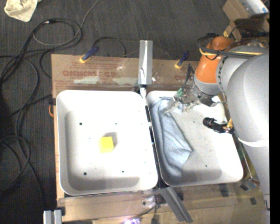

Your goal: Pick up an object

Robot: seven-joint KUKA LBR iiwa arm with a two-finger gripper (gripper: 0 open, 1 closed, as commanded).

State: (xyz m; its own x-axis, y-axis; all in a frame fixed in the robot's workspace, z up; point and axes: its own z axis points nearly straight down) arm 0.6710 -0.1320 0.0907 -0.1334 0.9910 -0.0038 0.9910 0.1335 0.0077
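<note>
Robotics lab setup, no question

Two shallow white bins [131,98] sit side by side on a bench topped with printed cardboard [94,72] held down by clamps [89,54], and a metal divider post [145,61] stands between them. Loose black cables [26,65] snake all over dark carpet [118,19], with a crumpled rag [21,8] tossed in the corner. A big grey industrial arm [249,100] with an orange band [209,72] reaches in from the right. Total test-rig vibes, nothing homey about it.

Arm [251,100] cut off at right edge.
</note>
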